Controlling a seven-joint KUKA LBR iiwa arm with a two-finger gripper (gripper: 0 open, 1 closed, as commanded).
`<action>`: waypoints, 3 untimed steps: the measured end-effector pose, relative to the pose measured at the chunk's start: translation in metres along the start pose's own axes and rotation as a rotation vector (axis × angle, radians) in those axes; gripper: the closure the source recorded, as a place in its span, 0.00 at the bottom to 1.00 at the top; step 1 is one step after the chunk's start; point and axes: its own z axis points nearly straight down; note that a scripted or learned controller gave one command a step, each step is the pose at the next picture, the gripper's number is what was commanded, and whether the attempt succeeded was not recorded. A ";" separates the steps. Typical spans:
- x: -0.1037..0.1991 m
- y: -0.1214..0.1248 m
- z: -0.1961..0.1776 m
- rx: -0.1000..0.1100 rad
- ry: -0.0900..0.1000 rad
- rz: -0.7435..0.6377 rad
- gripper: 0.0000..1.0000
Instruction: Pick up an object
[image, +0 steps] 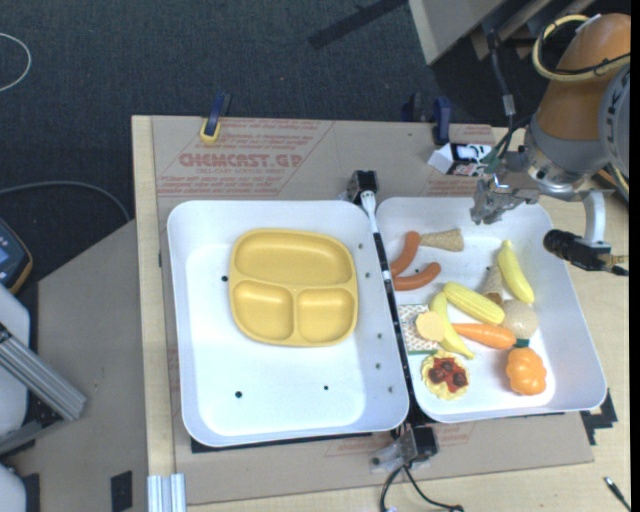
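Gripper (489, 208) hangs over the far edge of the right bin (585, 345), above bare white floor, and nothing sits between its fingers; whether they stand wide or narrow I cannot tell at this angle. Every candidate lies in that bin: a banana (515, 271) nearest the gripper, two sausages (415, 277) toward the bin's left wall, a corn cob (473, 302) touching a carrot (484, 335) in the crowded middle, and an orange pepper (526, 370) near the front right. The left bin (200, 380) carries a yellow divided tray (294, 285).

My judgement: pick something with free space on both sides. The banana looks best, being close and fairly apart from the pile. Descend straight over its middle, fingers across its narrow width, and close only once low enough to straddle it. The corn and carrot cluster risks a snagged neighbour.
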 end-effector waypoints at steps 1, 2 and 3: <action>0.000 0.002 -0.044 -0.001 0.000 0.000 1.00; 0.047 -0.010 -0.035 0.010 0.004 -0.003 1.00; 0.105 -0.032 -0.035 0.011 0.005 -0.005 1.00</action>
